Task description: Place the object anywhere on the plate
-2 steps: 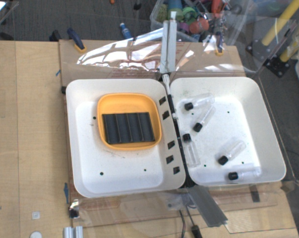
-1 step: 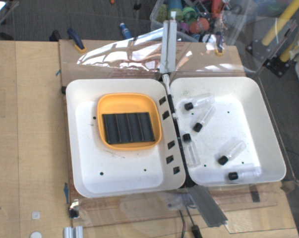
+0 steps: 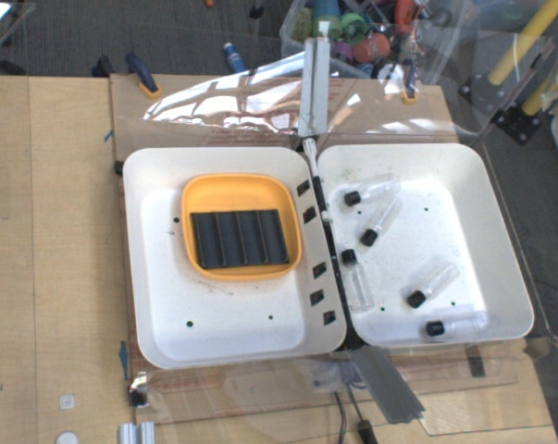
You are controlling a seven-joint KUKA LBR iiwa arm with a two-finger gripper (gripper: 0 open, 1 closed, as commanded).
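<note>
An orange plate (image 3: 193,213) with rounded corners sits in the left white bin (image 3: 163,303), toward its back. A black ridged insert (image 3: 240,239) lies flat on the plate and covers most of its floor. Several clear plastic tubes with black caps lie scattered in the right white bin (image 3: 487,239): one near the back (image 3: 375,191), one just below it (image 3: 382,218), one along the divider (image 3: 356,283), one toward the front right (image 3: 434,281), and one against the front wall (image 3: 460,323).
A row of black clips (image 3: 317,270) runs along the seam between the bins. An upright metal bar (image 3: 316,81) stands behind the seam. A clear box of colourful toys (image 3: 380,12) sits at the back. Bare wooden bench (image 3: 47,248) lies to the left.
</note>
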